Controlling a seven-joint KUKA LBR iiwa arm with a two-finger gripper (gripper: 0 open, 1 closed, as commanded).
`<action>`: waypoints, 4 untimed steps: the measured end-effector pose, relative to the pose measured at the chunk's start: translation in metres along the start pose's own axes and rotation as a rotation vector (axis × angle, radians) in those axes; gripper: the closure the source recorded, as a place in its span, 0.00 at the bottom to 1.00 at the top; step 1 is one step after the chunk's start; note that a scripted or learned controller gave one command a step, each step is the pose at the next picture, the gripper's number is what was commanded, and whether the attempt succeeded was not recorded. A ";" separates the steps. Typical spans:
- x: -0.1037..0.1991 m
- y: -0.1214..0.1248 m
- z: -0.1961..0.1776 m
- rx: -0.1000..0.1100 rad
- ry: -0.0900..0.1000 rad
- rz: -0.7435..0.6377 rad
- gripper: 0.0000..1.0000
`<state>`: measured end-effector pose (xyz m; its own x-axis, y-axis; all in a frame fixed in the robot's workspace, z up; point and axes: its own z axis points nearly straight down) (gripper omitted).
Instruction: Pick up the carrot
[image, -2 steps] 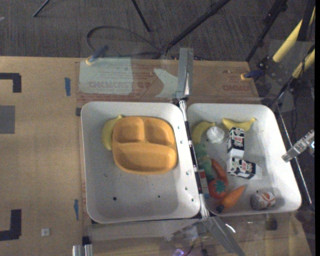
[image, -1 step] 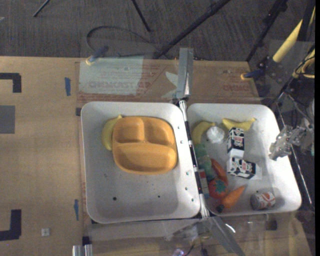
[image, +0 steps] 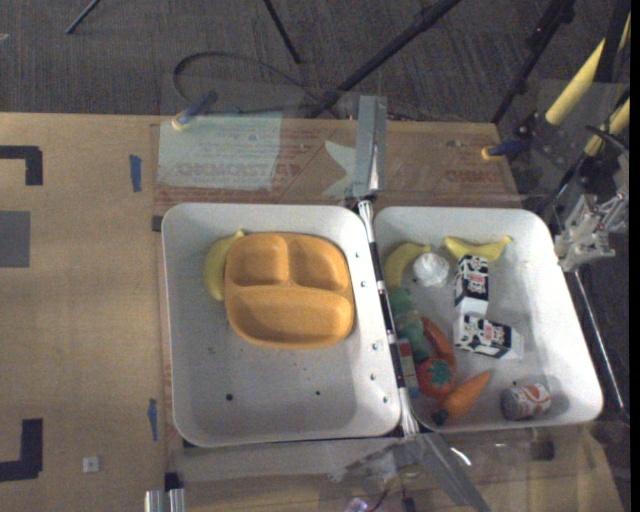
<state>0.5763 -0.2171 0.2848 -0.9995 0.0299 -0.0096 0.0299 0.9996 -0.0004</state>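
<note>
Carrot (image: 466, 394) in right bin (image: 570, 330) (near front wall); beside can (image: 526, 400)

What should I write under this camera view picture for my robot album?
Carrot waits in the right bin near milk cartons; an orange tray fills the left bin.

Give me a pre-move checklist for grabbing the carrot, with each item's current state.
1. Carrot located, near front edge of the right bin: ok.
2. Carrot top exposed, nothing lying over it: ok.
3. Room beside it: not ok; the red toy touches its left end.
4. Can to its right stands apart from it: ok.
5. End effector at the bin's right rim, not yet over the carrot: not ok.
6. End effector ready for the grasp: cannot tell.
</note>
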 end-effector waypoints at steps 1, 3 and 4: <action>-0.050 -0.004 0.022 -0.001 0.000 -0.269 1.00; -0.055 -0.002 -0.001 0.000 -0.022 -0.263 1.00; -0.093 -0.002 -0.011 -0.002 -0.002 -0.818 1.00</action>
<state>0.6689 -0.2217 0.2962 -0.7049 -0.7092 -0.0086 -0.7092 0.7050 -0.0057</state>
